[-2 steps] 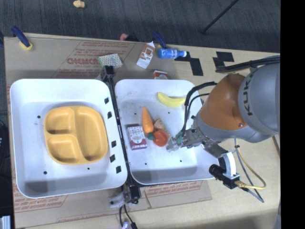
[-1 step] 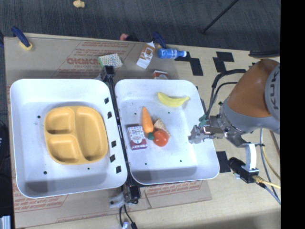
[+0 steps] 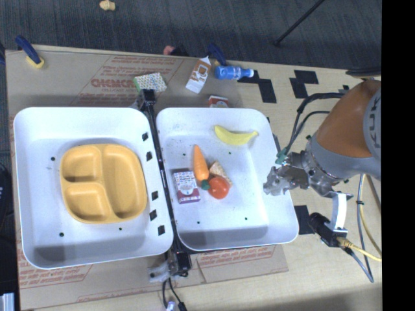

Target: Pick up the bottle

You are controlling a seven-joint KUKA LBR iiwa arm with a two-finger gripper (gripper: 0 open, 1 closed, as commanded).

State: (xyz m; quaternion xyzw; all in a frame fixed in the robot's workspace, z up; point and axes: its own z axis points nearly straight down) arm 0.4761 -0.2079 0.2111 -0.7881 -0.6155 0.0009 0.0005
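claw (image 3: 275,181): at right rim of the right bin (image 3: 280,222), cannot tell its state | bottle (image 3: 232,73): blue, lying on its side on the bench near the back edge, outside both bins | handling: probably light, smooth, may roll; take across the middle of body

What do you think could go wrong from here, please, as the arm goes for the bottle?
1. The bottle lies on its side on the bench beyond the right bin, near the far edge; a nudge could roll it off.
2. The pincer sits at that bin's right rim, so it may well clip the rim on its way.
3. A small carton beside the bottle could be caught instead.
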